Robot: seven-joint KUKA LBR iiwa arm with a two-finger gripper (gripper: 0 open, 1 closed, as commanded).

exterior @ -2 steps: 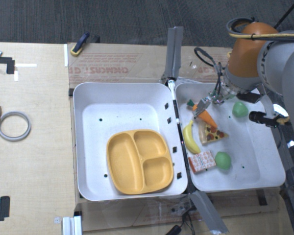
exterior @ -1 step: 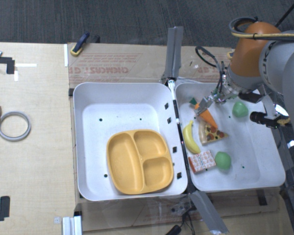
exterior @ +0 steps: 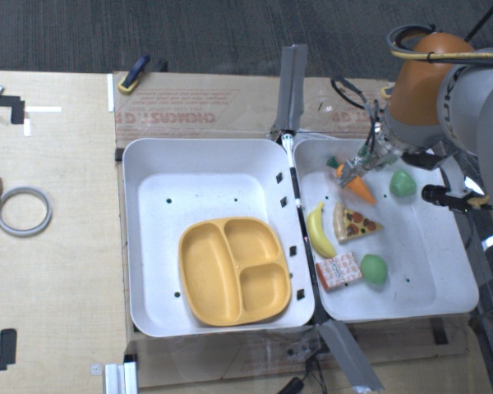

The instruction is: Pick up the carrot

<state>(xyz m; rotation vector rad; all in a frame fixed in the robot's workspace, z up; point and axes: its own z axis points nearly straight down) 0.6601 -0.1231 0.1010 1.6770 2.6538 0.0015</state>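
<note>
Dark grey carpet runs along the far side of the room, behind a pale wooden bench. Flattened cardboard lies under the two white bins, with a blue-and-yellow tool at its far left corner. On the bare bench to the left sit a roll of tape and a few strips of black tape.

Left bin holds a yellow divided plate toward its near side. Right bin holds the carrot near its far left corner, tip pointing toward the near right. Close by lie a banana, a pizza slice, a red-and-white box and two green pieces, one far, one near.

Reaching in from the right, the arm brings its gripper down right at the carrot's leafy end. From where I stand I cannot tell whether it is wide, narrow, or holding the carrot.
</note>
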